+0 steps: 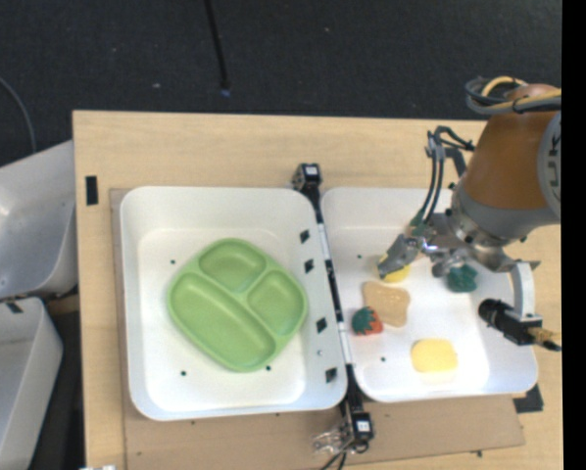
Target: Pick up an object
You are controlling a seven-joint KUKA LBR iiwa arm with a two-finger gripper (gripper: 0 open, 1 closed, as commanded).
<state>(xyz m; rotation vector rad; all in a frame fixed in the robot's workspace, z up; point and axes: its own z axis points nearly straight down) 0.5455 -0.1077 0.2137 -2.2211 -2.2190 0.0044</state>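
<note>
My gripper [428, 262] hangs low over the back of the right bin [489, 380], open, with nothing between its fingers. Its left finger [401, 253] sits just above a small yellow piece [397, 275]. A dark teal object [461, 280] lies close by the right finger. A tan bread-shaped piece [387, 304] lies in front of the gripper. Touching its left side is a red strawberry-like toy [366, 322] with a green top. A round yellow object [434, 356] rests near the bin's front wall.
The left bin [141, 380] holds a green divided plate [237, 303]. A black-clipped divider [324, 282] separates the bins. A black part [504, 321] of the arm's fittings hangs over the right bin's right edge. White casings stand at far left.
</note>
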